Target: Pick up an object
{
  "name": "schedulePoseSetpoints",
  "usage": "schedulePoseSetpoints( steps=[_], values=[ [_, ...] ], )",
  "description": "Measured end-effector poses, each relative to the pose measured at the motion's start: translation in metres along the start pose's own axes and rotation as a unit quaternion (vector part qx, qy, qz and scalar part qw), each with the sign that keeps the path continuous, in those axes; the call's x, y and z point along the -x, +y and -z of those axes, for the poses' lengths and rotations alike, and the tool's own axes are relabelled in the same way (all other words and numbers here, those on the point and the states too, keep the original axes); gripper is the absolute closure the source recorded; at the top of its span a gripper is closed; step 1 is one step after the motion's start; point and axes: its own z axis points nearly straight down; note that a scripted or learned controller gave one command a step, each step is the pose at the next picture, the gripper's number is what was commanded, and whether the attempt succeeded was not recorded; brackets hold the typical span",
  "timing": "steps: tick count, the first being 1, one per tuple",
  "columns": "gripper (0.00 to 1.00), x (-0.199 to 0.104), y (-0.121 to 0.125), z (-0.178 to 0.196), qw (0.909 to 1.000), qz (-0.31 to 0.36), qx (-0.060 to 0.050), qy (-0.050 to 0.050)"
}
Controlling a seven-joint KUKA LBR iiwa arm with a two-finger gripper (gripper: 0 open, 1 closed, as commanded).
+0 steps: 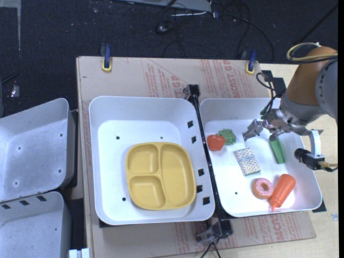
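Starting at the left, the left bin [102, 117] holds a yellow divided plate [160, 175], three compartments, lying flat near the bin's middle. A black divider [203, 155] runs between the two bins, and across it we come to the right bin [236, 107], where all the small things are.

First up, a red tomato [215, 142] close to the divider, with a green broccoli piece [227, 136] touching it on its right. Below and to the right of them lies a small patterned packet [247, 161], flat on the bin floor. Further down, a pink doughnut [263, 187] sits just beside an orange carrot [282, 191], the carrot tilted with its thin end toward the bin's front wall.

Up above them, a green cucumber-like stick [277, 150] lies nearly upright in the view. And here is the arm [309, 87], reaching in from the right, its end effector [263, 128] over the upper part of the right bin, just left of the green stick's top end. Fingers spread apart, released, nothing between them. Every object is resting on the bin floor.
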Motion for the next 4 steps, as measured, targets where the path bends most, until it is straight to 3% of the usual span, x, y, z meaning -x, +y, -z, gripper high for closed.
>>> schedulePoseSetpoints(
  steps=[1,2,3,4],
  values=[
    [0.0,-0.001,0.0,-0.012,1.0,0.0,0.002,-0.001],
    [1.0,-0.001,0.001,-0.001,1.0,0.001,0.003,-0.001],
    [1.0,-0.003,-0.007,0.051,1.0,-0.001,0.005,-0.001],
    [1.0,0.003,0.0,0.098,1.0,0.0,0.006,-0.002]
  ],
)
